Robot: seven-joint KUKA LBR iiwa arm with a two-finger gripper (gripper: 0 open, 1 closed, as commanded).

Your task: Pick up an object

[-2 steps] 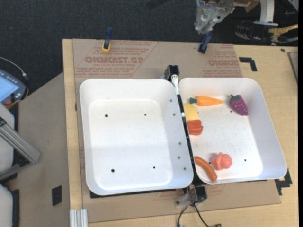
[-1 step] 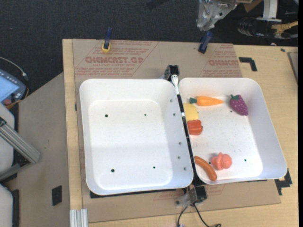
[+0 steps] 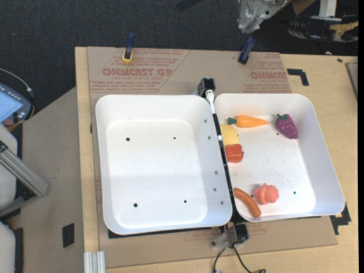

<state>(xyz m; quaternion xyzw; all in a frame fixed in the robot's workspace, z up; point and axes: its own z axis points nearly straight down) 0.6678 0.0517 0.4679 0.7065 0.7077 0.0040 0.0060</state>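
Now seen from the fixed camera above the counter (image 3: 170, 255): two white bins side by side, left bin (image 3: 151, 161) and right bin (image 3: 310, 152). Inside the right bin, a carrot (image 3: 250, 120), a purple grape bunch (image 3: 287, 126), a yellow piece (image 3: 228, 134) touching a red pepper (image 3: 234, 152) at the middle wall, and near the front rim a sausage (image 3: 247, 202) just beside a pink toy (image 3: 266, 194). End effector (image 3: 253, 16) up at the top edge, well apart from the bins, holding nothing; opening not possible to tell. Probably light, stiff plastic toys, smooth and a bit slippery. Carrot free on all sides, so best taken across its narrow body.
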